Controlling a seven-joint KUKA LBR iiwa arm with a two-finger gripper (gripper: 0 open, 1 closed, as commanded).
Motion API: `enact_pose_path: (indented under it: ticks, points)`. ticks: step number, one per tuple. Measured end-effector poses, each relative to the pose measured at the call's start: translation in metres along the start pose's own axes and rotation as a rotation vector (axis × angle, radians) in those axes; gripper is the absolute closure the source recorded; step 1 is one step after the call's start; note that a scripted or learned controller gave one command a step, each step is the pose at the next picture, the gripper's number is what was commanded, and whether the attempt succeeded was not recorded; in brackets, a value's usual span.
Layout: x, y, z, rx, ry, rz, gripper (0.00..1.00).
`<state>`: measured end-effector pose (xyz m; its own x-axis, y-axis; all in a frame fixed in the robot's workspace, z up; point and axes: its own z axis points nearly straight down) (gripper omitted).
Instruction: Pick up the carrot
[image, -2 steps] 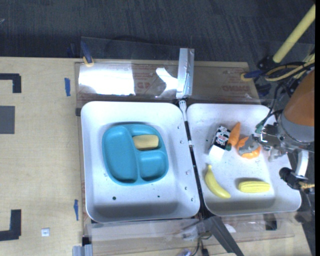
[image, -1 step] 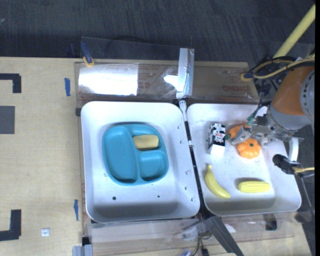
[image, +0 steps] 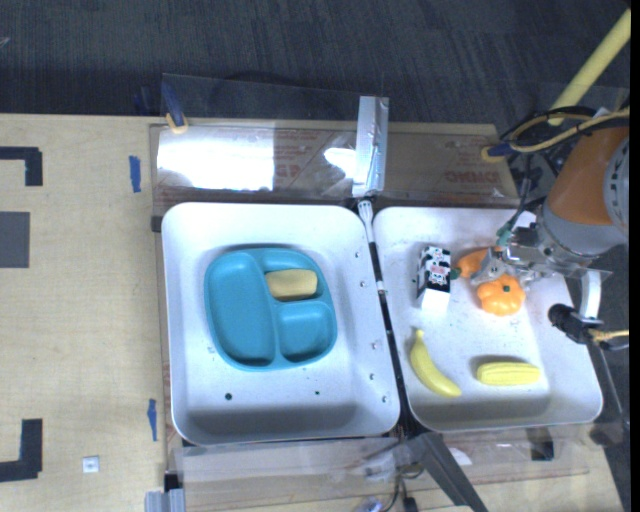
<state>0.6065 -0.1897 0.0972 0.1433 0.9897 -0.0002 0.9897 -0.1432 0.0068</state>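
Arm (image: 590, 190) reaches in from right, over the right bin's (image: 575, 400) far right part; gripper (image: 513, 255) low beside the carrot (image: 470, 264). Finger spread: cannot tell. Carrot orange, partly hidden, touching small pumpkin (image: 499, 296). Bare floor between banana (image: 432, 366) and corn (image: 510, 374).

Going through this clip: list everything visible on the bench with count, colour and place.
Bins: 2, white, side by side on the bench.
Divided plate: 1, blue, in the left bin.
Yellow food piece: 1, in the plate's upper compartment.
Small carton: 1, black and white, right bin, upper left.
Carrot: 1, orange, right bin, beside the carton.
Pumpkin: 1, orange, right of the carrot.
Banana: 1, yellow, right bin, lower left.
Corn: 1, yellow, right bin, lower right.
Arm: 1, grey with orange band, over the right bin.
Gripper: 1, just above the pumpkin.
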Motion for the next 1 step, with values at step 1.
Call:
enact_pose_path:
  ticks: [1]
  points:
    - [0.0517,-0.0297,-0.1238,-0.001,0.001,0.038,1.0]
